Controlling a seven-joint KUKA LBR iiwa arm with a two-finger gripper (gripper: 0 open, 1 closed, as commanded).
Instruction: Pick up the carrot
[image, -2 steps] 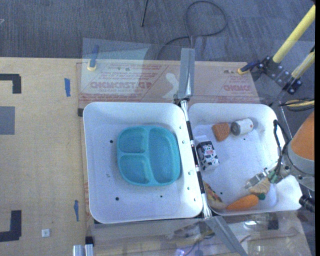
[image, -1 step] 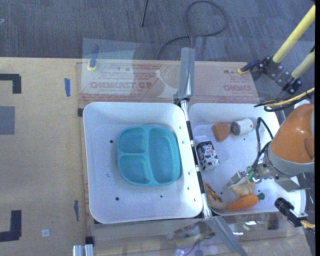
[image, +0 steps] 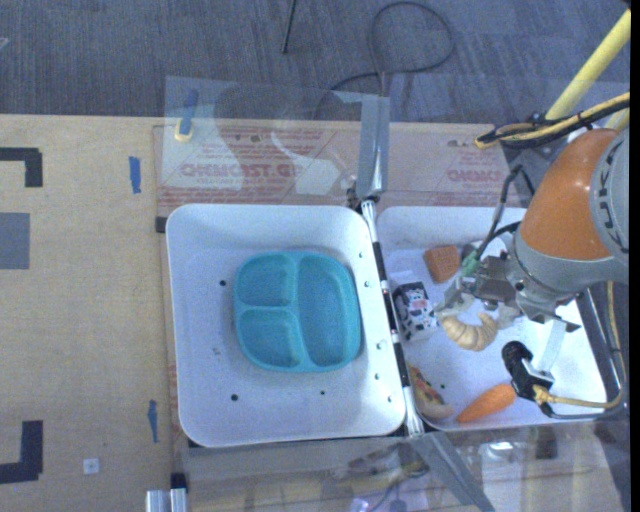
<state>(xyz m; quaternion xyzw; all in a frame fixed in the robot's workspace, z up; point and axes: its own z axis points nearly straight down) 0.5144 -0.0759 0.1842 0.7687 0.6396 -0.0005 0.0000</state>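
The carrot (image: 487, 402) is orange and tapered. It lies near the front edge of the right bin (image: 585, 375), pointing left. My gripper (image: 482, 291) hangs over the middle of that bin, above a tan croissant (image: 470, 330) and well behind the carrot. The grey wrist and the orange band (image: 565, 205) hide the bin's right rear part. Nothing orange shows at the gripper.
In the right bin there is also an orange-brown chunk (image: 441, 263) at the back, a small black-and-white object (image: 412, 306) by the left wall and a rounded food item (image: 429, 393) at the front left. A black cable (image: 517, 366) dangles beside the carrot. The left bin (image: 200, 400) holds a teal divided plate (image: 297, 310).
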